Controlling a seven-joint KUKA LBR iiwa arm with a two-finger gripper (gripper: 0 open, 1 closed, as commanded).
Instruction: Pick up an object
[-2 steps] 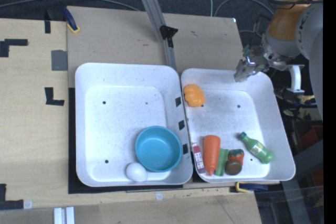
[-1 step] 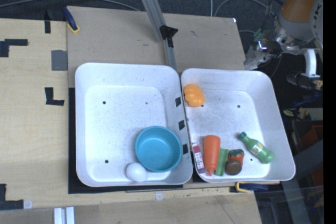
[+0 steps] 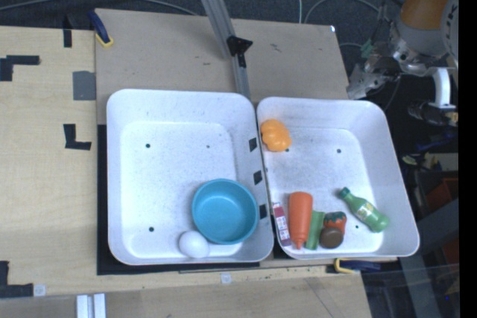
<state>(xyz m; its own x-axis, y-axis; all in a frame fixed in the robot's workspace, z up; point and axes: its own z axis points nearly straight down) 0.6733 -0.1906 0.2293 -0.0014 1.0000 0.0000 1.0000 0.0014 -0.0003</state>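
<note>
Two glossy white bins [image 3: 119,160] | round blue bowl [image 3: 223,211] | tapered orange carrot [image 3: 299,216] | gripper [image 3: 365,78] state unclear

Two bins are set side by side on the tabletop [image 3: 171,48]. In the left bin [image 3: 134,123], a bowl [image 3: 223,210] is touched by a ball [image 3: 194,243]. In the right bin [image 3: 373,153], a carrot [image 3: 299,216] and bottle [image 3: 364,210] are placed near the front, a fruit [image 3: 275,135] behind.

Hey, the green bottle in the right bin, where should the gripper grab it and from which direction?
Probably around the green bottle's wide body, coming straight down from above. It lies flat on the right bin's floor, neck toward upper left, so fingers should close across its width, with free floor on both sides.
</note>
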